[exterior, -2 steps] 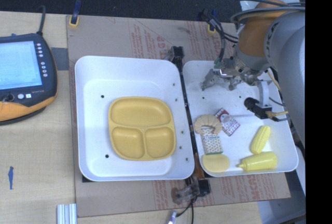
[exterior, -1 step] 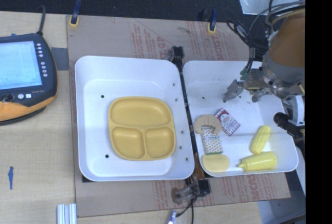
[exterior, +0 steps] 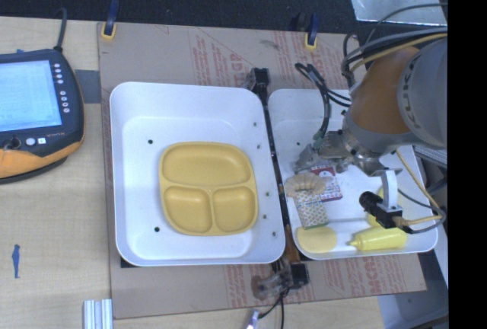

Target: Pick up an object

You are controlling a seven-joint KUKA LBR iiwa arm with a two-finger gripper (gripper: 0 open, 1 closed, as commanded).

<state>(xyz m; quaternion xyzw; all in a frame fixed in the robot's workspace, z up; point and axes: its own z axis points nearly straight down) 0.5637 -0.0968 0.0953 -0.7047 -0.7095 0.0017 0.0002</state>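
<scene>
Arm lowered over the right bin

The gripper [exterior: 323,160] is seen low in the right bin [exterior: 285,114], apparently just above a patterned packet [exterior: 312,207]. A yellow bottle [exterior: 378,241] lies near the front wall. A yellow divided tray [exterior: 208,188] is set in the left bin [exterior: 137,114].

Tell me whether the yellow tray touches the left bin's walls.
Apart. The camera view shows the yellow tray lying in the middle of the left bin, with white floor visible between the tray and the bin's walls on every side.
</scene>
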